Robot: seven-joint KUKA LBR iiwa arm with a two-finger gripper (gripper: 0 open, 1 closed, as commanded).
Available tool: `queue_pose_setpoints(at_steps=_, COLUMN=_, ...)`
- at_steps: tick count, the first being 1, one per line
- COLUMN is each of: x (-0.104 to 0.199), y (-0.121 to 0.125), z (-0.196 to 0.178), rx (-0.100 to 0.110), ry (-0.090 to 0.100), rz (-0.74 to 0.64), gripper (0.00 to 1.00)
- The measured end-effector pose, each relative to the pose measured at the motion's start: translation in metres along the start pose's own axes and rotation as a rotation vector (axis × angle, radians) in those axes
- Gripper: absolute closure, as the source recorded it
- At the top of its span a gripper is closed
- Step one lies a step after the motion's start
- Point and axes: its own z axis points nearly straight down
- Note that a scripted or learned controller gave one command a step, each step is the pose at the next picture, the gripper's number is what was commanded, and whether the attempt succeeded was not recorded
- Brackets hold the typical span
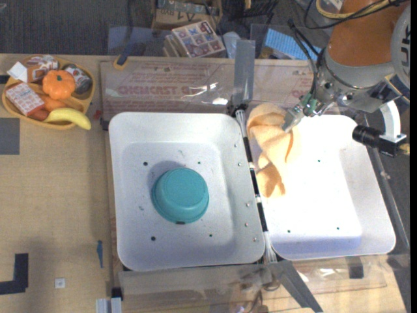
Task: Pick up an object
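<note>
hand (291, 120) clamped on cloth (272, 154), upper centre-right | cloth hung lifted at one corner, the rest draped over the right bin (339, 227) wall, we judged | bowl (181, 195) sat in left bin (130, 149)

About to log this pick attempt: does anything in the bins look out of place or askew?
Yes. The orange cloth hangs bunched from the gripper at one corner and trails over the left rim of the right bin, next to the divider. The teal bowl sits upside down in the left bin.
</note>
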Motion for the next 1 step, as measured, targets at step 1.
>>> queue_pose_setpoints(at_steps=1, x=-0.0452, y=0.0230, z=0.0500, rx=-0.003, ry=-0.003, rz=0.002, gripper=1.00)
